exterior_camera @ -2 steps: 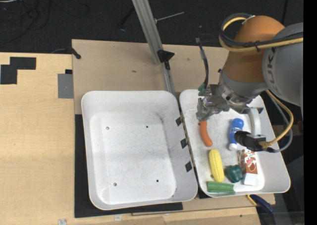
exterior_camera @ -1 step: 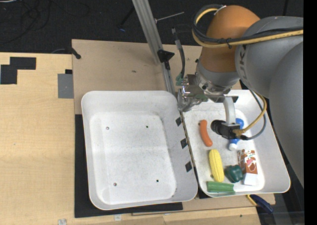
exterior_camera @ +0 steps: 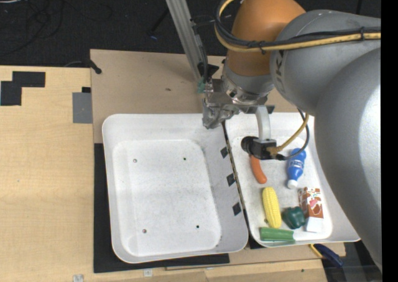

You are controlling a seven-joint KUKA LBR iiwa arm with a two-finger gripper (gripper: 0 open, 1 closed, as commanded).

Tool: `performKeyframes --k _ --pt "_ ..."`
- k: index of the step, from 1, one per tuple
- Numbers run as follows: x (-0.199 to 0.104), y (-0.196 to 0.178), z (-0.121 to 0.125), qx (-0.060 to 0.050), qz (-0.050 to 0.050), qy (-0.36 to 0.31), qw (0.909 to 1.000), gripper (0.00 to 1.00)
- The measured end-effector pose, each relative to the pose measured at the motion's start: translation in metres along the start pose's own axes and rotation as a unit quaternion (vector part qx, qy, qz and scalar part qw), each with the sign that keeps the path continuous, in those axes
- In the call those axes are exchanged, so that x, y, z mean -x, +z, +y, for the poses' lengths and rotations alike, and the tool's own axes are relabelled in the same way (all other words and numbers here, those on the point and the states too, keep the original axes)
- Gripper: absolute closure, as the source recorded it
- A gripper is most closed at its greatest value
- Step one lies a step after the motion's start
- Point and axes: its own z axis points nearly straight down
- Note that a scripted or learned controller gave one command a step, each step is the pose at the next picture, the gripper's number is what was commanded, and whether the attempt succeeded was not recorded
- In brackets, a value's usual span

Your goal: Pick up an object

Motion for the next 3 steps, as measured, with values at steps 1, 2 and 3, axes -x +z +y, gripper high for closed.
performKeyframes --k 1,2,3 --pt "-0.005 0.014 0.006 -0.003 -0.001 0.001 1.0 1.0" --pt "-0.011 0.015 0.016 -0.001 -0.001 -0.001 1.0 1.0" --pt "-0.011 0.015 0.015 -0.001 -0.001 -0.002 1.0 0.0"
